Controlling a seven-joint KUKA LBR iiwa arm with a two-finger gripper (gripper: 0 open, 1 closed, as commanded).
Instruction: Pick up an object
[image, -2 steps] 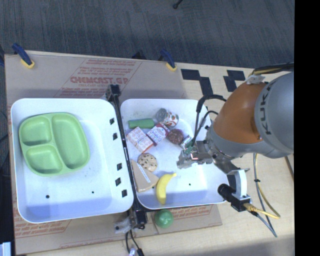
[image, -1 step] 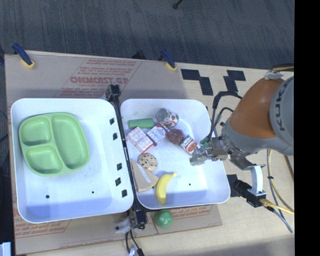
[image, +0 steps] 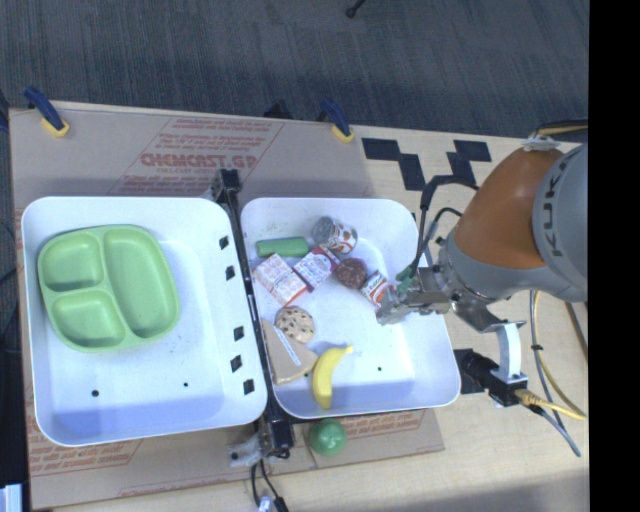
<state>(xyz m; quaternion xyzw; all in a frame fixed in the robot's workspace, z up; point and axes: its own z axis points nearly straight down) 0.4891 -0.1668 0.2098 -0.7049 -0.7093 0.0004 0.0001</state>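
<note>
Right bin (image: 430, 385) holds the clutter; left bin (image: 200, 400) carries a green divided tray (image: 105, 285). The tool (image: 398, 302) sits low over the right bin's right-hand side, arm (image: 510, 225) reaching in from the right. Whether it is open or closed, I cannot tell; its tip is small and blurred against the white floor, and nothing shows clearly held. Task names no particular object, so candidates are whatever lies in the right bin: a small red-and-white packet (image: 375, 288) just beside the tool, a dark round item (image: 351, 272) next to that, a can (image: 335, 236) on its side toward the far wall, a green bar (image: 281, 246), two red-and-white cartons (image: 280, 278) touching each other mid-bin, a cookie (image: 294, 322), and a banana (image: 327, 372) near the front wall. A green ball (image: 326, 436) rests outside on the worktop (image: 480, 450), at the front. Judgement: the packet is the likeliest target. Risks from here: the packet lies flat and thin, so the tool may close above it and come up with nothing; it sits touching or nearly touching the dark round item, so a descent slightly off could nudge both or pinch the wrong one; a glancing contact could skid the packet along the slick bin floor.
</note>
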